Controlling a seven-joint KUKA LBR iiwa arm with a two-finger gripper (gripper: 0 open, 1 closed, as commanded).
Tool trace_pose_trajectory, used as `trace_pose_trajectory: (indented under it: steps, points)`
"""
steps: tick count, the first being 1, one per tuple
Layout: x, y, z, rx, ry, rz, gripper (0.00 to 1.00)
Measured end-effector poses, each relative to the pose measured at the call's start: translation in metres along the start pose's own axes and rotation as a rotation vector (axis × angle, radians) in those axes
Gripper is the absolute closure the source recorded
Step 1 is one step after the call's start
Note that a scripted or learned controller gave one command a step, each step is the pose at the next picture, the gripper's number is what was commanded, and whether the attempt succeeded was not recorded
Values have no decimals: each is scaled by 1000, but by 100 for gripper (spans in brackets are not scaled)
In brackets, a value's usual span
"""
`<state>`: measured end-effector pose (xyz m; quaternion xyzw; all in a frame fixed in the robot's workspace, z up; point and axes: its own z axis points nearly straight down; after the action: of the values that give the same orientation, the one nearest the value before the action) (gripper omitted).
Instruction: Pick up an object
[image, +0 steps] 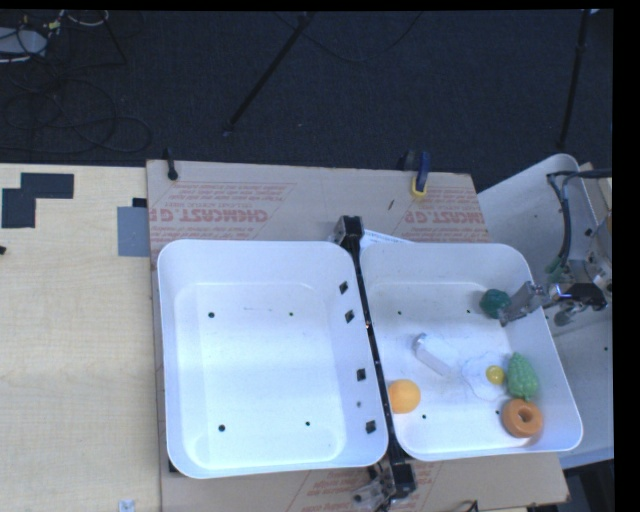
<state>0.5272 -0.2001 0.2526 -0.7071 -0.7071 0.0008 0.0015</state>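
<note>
Camera view: nearest pick candidate is the teal ball (493, 301), sitting at the right bin's (440, 262) 2 o'clock corner, up against the right wall. Gripper (528, 298) is just beside it at the ball's 3 o'clock, over the bin rim, close to touching. Can't tell whether it is apart or together; nothing visibly between the tips, so I judge no grasp yet.

Ball is round, no long axis to align to. My read: the move turns on a short shift toward 9 o'clock plus a drop; the wall right behind the ball leaves little room on that side.

Other options, all in the right bin:
- green lump (521, 376) at 4 o'clock, long axis roughly 12–6, near the right wall
- donut (522, 417) just below it at 5 o'clock, lying flat
- small yellow piece (494, 375) just beside the green lump at its 9 o'clock
- orange ball (403, 396) at 7 o'clock, near the divider, well apart from the gripper
- pale grey piece (431, 356) mid-bin, long axis running 10 to 4, low contrast on the white floor

Left bin (190, 262) holds nothing I can make out. Bins sit on cardboard (250, 205) on the counter (70, 350). Bin floor looks smooth and slick; round items likely to roll if nudged. Blue clamp (421, 172) at the cardboard's 12 o'clock edge is out of the way.
</note>
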Motion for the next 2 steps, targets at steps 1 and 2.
trace_pose_trajectory:
  steps: [1,2]
  points:
    - [1,16,143,-22,-7,0,0]
    - [-1,14,135,-18,-6,7,100]
